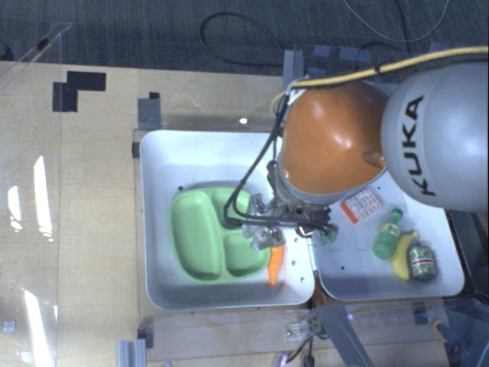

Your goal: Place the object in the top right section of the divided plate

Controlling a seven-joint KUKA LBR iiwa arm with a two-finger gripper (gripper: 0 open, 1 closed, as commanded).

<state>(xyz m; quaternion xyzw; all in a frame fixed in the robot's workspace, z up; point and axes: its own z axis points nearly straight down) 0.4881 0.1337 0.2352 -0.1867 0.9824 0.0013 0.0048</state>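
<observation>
A green divided plate (200,237) lies in the left bin (160,205), with one long section on its left and two smaller sections on its right. An orange carrot (273,267) shows at the plate's lower right edge, pointing toward the bin's front wall. My gripper (265,238) hangs directly over the carrot's upper end, above the plate's right side. The gripper touches or overlaps that end of the carrot, and the wrist hides the contact. The arm's orange band covers most of the plate's top right section.
The right bin (443,285) holds a green bottle (388,236), a yellow item (400,260), a small can (422,261) and a red-and-white card (361,204). A black cable (252,176) runs from the wrist across the left bin.
</observation>
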